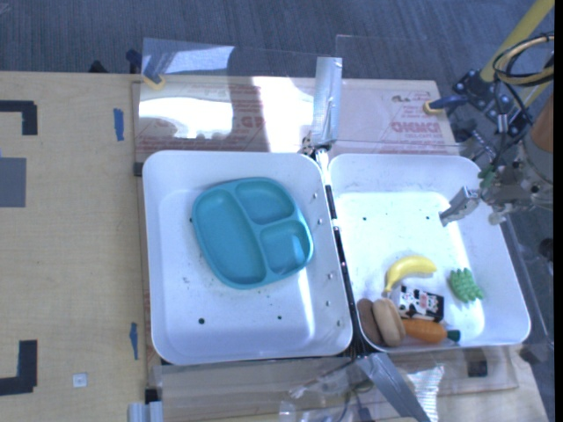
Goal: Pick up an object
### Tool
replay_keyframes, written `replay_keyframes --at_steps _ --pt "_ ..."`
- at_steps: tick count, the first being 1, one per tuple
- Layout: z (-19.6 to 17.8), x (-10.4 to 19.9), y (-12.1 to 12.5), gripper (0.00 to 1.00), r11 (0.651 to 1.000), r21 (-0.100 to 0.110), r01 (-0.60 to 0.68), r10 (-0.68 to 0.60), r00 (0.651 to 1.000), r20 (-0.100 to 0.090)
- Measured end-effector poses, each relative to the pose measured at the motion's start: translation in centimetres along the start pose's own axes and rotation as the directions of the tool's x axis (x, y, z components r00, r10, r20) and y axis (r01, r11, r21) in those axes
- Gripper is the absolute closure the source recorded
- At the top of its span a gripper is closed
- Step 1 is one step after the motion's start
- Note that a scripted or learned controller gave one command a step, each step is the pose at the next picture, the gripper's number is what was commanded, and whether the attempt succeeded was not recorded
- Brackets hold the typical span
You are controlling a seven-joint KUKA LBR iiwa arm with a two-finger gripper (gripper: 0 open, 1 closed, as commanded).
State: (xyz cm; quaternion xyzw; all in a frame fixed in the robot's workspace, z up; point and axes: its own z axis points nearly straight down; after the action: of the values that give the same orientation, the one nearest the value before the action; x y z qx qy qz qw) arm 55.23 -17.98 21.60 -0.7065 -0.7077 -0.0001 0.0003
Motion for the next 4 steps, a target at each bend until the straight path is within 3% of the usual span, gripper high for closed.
replay_keyframes --at_steps 1,2,3,4 --pt "12.2 -0.2 -5.5 0.0 0.998 -0.007 0.064 -0.064 0.998 0.004" --pt "12.8 8.6 -5.0 0.0 1.0 -0.008 -0.019 0.019 1.0 -0.001" --pt "12.8 6.0 -7.0 0.0 0.983 -0.008 0.182 -0.182 0.983 0.002" --pt "11.7 5.9 -6.8 1.0 0.983 -0.015 0.18 -0.18 0.984 0.005"
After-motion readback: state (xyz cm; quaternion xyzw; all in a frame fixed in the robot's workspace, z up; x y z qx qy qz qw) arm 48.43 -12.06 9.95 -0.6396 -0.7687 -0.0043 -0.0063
